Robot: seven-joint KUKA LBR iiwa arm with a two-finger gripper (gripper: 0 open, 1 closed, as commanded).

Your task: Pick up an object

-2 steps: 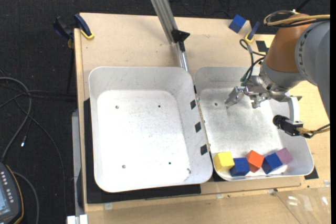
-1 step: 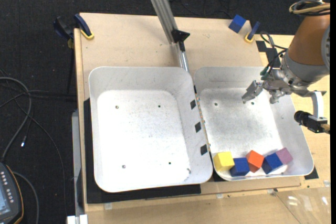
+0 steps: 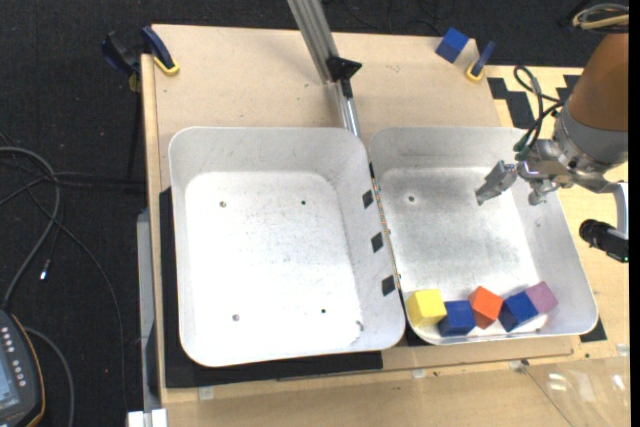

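Several small blocks lie along the near edge of the right bin (image 3: pixel 420 155): a yellow block (image 3: pixel 427 305), a blue block (image 3: pixel 457 317), an orange block (image 3: pixel 487 305), a second blue block (image 3: pixel 519 310) and a pale purple block (image 3: pixel 541 297). My gripper (image 3: pixel 516 185) hangs over the right bin's far right part, well above and behind the blocks. Its two fingers are spread apart, with nothing between them.
The left bin (image 3: pixel 190 215) sits beside the right one, its floor bare. A blue block (image 3: pixel 453 44) rests on the wooden bench behind the bins, near a yellow-tipped clamp (image 3: pixel 478 61). A metal pole (image 3: pixel 305 0) slants across the far side.
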